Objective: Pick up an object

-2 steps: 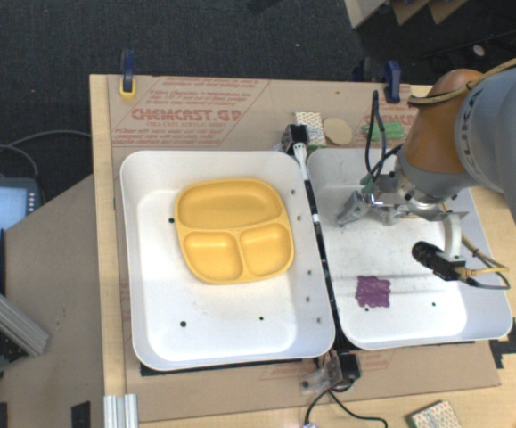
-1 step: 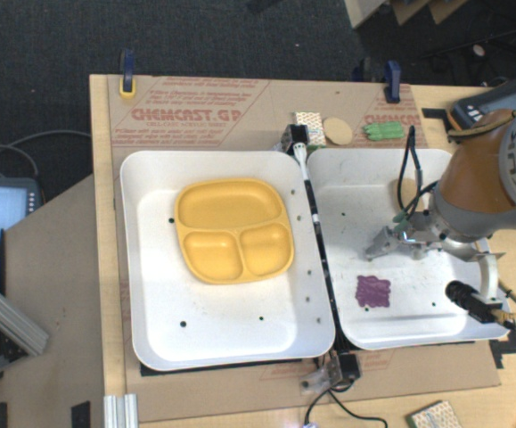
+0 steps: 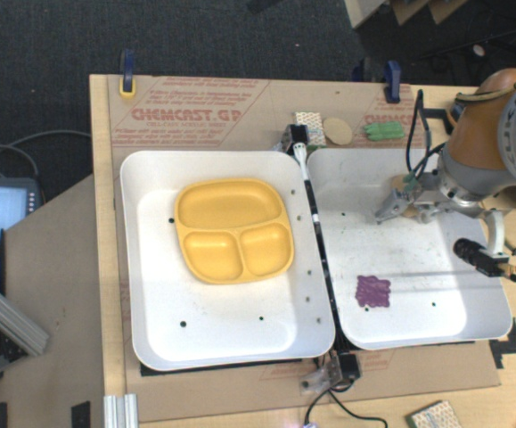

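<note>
The big tan wooden bench top (image 3: 204,114) has red writing near its back edge. Two shallow white bins sit on it side by side, and they touch in the middle of the bench.

The left white bin (image 3: 151,310) takes up the left half. The right white bin (image 3: 445,319) takes up the right half, and its floor looks a bit dirty with grey marks.

The grey robot arm with an orange band (image 3: 485,141) comes in over the right edge of the bench, by the back right corner of the right bin.

A yellow plastic plate with three parts (image 3: 233,230) lies flat in the left bin. It is nearer the back edge of that bin than the front.

The grey metal gripper (image 3: 407,210) is over the back half of the right bin, about midway between its left and right edges. Its two fingers look spread apart, and there is nothing between them.

A small flat purple lump (image 3: 372,291) lies in the right bin, near the front edge. It is well apart from the gripper.

By the back edge of the bench, behind the right bin, lie a small green block (image 3: 383,132) and a round tan disc (image 3: 337,131), just beside each other. Two blue clamps (image 3: 127,63) grip the back edge of the bench, one near each back corner.
</note>
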Controlling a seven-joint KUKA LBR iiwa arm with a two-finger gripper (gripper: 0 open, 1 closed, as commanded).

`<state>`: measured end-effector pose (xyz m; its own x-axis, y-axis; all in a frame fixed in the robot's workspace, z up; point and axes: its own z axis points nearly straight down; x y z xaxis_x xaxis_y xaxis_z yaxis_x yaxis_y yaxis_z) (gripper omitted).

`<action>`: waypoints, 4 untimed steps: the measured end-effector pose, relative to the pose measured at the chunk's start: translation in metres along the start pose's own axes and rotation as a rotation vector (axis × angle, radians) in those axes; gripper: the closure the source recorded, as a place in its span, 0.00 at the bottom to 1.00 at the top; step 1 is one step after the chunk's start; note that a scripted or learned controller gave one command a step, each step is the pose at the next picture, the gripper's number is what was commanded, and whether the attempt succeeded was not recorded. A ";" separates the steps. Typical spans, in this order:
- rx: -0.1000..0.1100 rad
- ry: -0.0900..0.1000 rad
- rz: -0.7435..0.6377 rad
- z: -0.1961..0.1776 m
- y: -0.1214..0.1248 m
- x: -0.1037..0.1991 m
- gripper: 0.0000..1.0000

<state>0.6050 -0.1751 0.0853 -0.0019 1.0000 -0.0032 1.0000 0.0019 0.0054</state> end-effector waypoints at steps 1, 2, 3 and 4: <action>-0.003 0.000 -0.001 0.000 0.065 0.001 0.00; -0.001 -0.001 0.000 -0.011 0.063 0.001 1.00; 0.005 0.004 -0.003 -0.001 0.025 0.074 1.00; -0.002 0.005 -0.005 -0.107 -0.013 0.144 1.00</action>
